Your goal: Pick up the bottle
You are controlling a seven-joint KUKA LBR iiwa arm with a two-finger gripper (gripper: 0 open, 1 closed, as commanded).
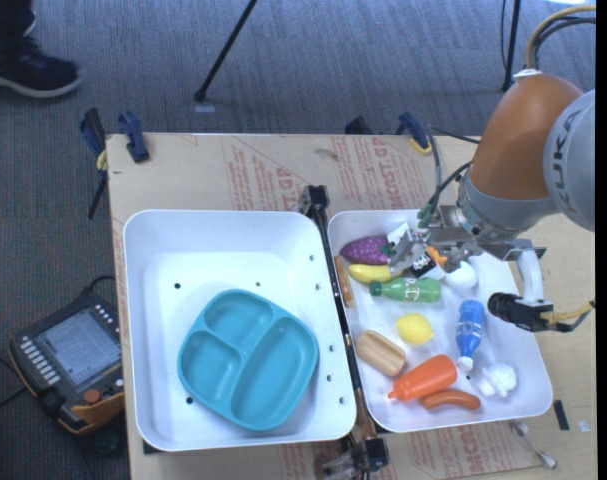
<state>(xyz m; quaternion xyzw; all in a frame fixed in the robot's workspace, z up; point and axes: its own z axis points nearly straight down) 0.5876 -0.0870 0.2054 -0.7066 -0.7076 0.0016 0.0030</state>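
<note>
Arm: I've got it reaching in from the right, wrist hanging over the top of the right bin [539,383].
Gripper [415,251]: low among the toys near the purple eggplant [366,249]; whether it's open or gripping anything, I cannot tell from here.
Bottle: two candidates, I reckon. The green bottle [407,290] lies on its side just below the tool, the blue bottle [470,327] lies further toward me.
Crowding: banana [369,273] touches the green one, lemon [414,328] sits between both, so a clean grab looks tight.
Left bin [148,238]: teal plate [248,358] only, well apart from the action.
</note>
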